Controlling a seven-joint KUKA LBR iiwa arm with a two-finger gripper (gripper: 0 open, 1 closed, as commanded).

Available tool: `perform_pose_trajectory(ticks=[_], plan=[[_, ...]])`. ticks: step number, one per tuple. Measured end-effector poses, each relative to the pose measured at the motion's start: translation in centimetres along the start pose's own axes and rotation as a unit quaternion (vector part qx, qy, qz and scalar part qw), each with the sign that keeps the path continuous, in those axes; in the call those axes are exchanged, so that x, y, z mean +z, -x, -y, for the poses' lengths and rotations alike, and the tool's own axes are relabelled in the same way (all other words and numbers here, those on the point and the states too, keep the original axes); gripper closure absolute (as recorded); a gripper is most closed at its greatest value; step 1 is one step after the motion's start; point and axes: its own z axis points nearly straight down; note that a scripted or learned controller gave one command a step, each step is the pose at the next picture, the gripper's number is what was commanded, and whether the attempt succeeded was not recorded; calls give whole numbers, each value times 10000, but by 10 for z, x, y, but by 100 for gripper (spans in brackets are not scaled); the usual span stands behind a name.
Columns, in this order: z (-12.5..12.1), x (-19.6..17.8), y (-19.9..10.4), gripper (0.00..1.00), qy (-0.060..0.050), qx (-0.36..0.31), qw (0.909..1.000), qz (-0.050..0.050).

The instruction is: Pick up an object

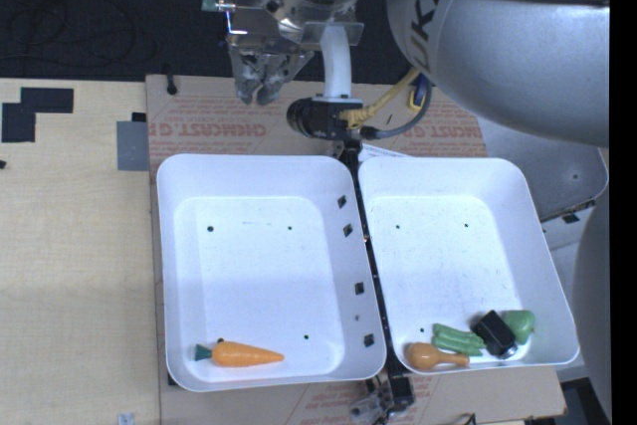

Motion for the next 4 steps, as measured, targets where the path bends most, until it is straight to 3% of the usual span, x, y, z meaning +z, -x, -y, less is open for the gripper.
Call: perform_pose_trajectory(ticks=[1, 2, 3, 4], plan=[[-36, -89, 11, 100, 27, 27, 10000, 1], [-36, -82, 3, 100, -25, 15, 10000, 12], [-34, 33, 13, 100, -88, 32, 9999, 39], [-26, -91, 8, 100, 36, 11, 10000, -11]])
